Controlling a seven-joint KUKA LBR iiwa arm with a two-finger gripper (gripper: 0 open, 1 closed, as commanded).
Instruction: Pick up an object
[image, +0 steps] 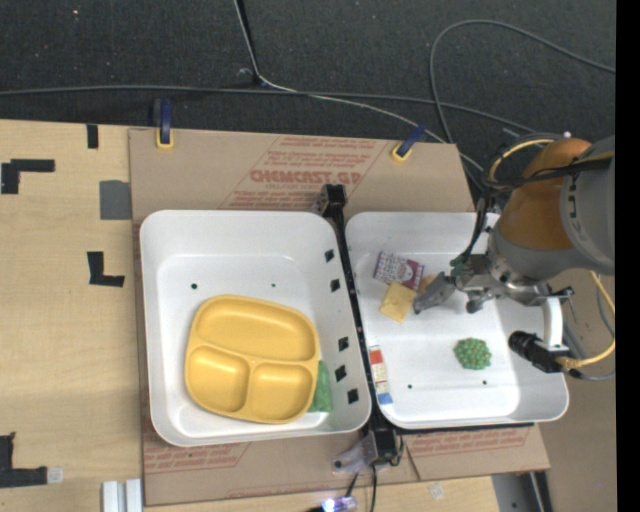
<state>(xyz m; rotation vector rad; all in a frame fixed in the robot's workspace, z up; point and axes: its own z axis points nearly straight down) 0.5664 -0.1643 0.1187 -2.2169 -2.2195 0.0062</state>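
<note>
My gripper (447, 297) hangs over the right bin (500, 405), just right of a small yellow block (397, 301), and nothing shows in its grasp. A purple packet (397, 268) lies just behind the yellow block. A bumpy green piece (473, 352) sits on the bin floor below and to the right of the gripper. A thin red and white item (378, 368) lies along the bin's left wall.
The left bin (160, 250) holds a yellow divided plate (252, 357) with a green item (322, 388) wedged at its right side. A black divider (345, 300) runs between the bins. Cables hang by the arm at the right.
</note>
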